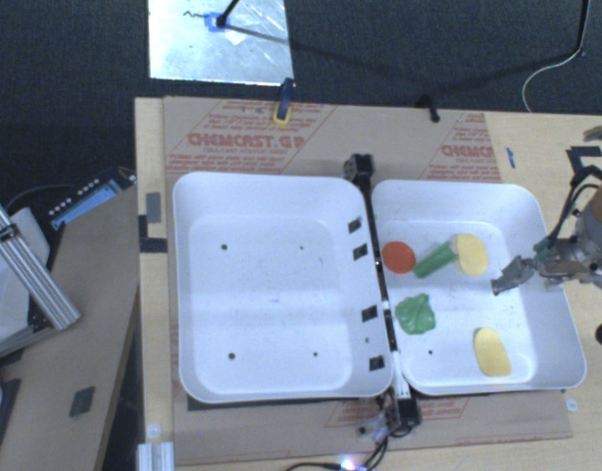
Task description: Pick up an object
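Observation:
The right bin (551,361) holds several small objects. A red-orange disc (398,256) lies near the divider. A green cylinder (435,260) lies tilted beside it, touching a pale yellow round piece (471,253). A green leafy piece (416,314) sits lower left, and a yellow oval (492,351) lies near the front wall. My gripper (507,277) reaches in from the right edge, hanging over the bin's right half, right of the yellow round piece and above the yellow oval. Nothing is visibly held.
The left bin (198,361) sits beside the right one, joined by a black clipped divider (375,283). Both rest on a cardboard sheet (242,135). A shiny metal plate (218,27) lies on the floor behind. A cable (566,57) hangs at top right.

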### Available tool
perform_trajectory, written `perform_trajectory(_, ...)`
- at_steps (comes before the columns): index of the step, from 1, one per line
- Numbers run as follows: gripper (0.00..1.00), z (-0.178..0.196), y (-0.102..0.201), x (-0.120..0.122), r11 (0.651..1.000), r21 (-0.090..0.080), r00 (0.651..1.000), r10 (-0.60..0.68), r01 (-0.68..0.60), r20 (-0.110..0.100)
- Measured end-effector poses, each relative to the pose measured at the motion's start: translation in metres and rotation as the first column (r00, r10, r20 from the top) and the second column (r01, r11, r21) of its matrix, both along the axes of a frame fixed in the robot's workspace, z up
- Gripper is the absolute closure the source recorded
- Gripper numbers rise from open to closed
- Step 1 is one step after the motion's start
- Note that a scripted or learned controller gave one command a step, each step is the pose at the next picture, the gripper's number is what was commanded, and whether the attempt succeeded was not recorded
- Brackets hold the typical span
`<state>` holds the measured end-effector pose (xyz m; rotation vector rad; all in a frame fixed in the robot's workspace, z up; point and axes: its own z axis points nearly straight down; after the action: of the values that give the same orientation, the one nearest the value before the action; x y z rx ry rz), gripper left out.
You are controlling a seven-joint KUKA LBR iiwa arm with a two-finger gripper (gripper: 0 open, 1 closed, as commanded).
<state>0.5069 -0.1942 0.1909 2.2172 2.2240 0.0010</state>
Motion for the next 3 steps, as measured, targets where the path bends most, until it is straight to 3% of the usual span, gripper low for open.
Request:
perform_trajectory(1, 0.00, -0.096, 0.061, 0.069, 1.000, 0.003, 1.000, 0.008, -0.008, 0.000)
perform_trajectory(2, 0.00, -0.106, 0.100, 0.126, 1.000, 0.000, 1.000, 0.006, -0.006, 0.006)
perform_trajectory(3, 0.00, 0.033, 0.158, 0.154, 1.000, 0.001, 1.000, 0.008, -0.008, 0.017)
